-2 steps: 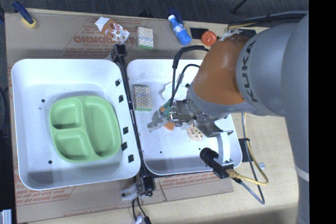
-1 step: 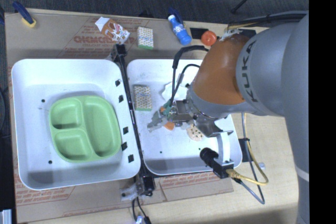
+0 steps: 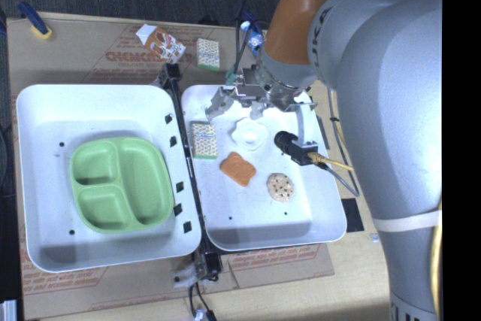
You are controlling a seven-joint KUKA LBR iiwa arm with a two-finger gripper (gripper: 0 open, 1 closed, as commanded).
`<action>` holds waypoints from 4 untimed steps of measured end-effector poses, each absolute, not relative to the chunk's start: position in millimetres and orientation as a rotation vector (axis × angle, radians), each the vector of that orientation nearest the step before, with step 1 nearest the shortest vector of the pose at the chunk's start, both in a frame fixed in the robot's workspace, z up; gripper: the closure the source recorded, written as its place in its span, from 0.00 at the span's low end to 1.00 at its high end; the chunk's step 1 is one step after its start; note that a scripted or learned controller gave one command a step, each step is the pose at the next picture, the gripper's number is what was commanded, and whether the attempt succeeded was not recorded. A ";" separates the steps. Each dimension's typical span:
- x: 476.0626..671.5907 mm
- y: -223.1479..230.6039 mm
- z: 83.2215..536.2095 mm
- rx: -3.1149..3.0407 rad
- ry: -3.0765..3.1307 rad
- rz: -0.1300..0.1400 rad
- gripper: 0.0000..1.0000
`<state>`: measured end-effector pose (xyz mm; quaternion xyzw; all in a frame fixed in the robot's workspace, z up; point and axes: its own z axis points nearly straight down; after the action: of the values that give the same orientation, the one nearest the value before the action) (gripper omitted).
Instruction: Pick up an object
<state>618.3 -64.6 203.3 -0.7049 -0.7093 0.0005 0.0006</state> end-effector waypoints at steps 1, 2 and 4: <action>618.6 -64.0 213.9 -2.205 -2.235 0.003 1.00; 572.4 -26.0 210.7 -2.211 -2.227 0.004 1.00; 610.0 -43.9 286.0 -2.214 -2.230 -0.001 0.00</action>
<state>610.0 -43.9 286.0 -0.7046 -0.7096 -0.0002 -0.0006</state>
